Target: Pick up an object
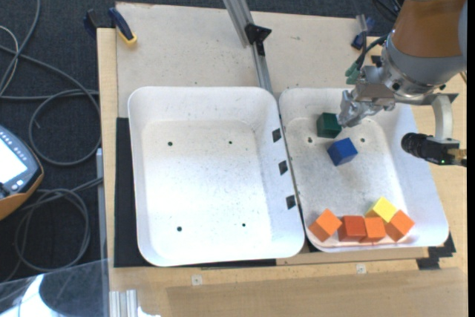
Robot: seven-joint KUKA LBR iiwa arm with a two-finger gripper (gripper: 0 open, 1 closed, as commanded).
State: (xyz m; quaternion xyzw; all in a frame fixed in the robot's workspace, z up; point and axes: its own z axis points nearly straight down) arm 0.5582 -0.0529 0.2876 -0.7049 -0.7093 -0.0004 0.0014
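The arm is in over the right bin (415, 182), wrist tipped down, and the gripper (350, 115) hangs at the far end of that bin, right beside the green block (327, 124). That looks like the target: the fingertips are level with the block's right edge, close enough that they seem to touch it, though nothing sits between them. Whether the hand is spread or pinched I cannot tell; the metal blurs into the white floor from this angle.

Just nearer lies the blue block (342, 151), loose in the middle of the bin and a little apart from the green one. Down at the near rim a cluster is crowded together, likely slid there against the wall: an orange block (324, 224) on the left, a red block (354, 228) next, another orange cube (401, 223) on the right and a yellow block (384, 208) perched behind. One more orange piece may sit between red and the right cube, but the pile hides its edges.

The left bin (148, 159) shows only its speckled floor. The arm's bulk covers the right bin's far right corner, so anything under it is out of sight.
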